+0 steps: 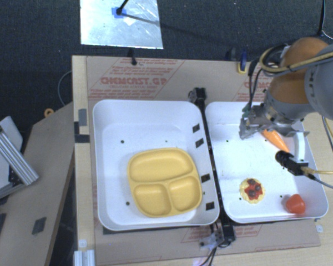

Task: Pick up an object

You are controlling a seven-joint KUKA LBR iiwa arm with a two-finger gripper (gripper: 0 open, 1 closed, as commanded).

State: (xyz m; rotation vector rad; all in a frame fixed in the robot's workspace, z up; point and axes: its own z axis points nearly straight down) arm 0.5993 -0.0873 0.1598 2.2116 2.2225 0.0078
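In the right bin [233, 204], an orange carrot-shaped piece [276, 139] lies near the far right, partly under the arm. My gripper [250, 128] hangs low over the far part of this bin, just left of the carrot piece; whether it touches the piece is hidden by the wrist. A small round pizza toy [252, 190] sits toward the front of the same bin. A red tomato-like piece [294, 204] rests in the front right corner. The left bin [108, 148] holds a yellow three-compartment plate [164, 180].
A black divider strip [206, 159] runs between the two bins. A black cable connector [289, 163] hangs off the arm over the right bin. A shiny metal sheet [121, 15] lies beyond the bench, and an aluminium rail [11, 154] stands at the left.
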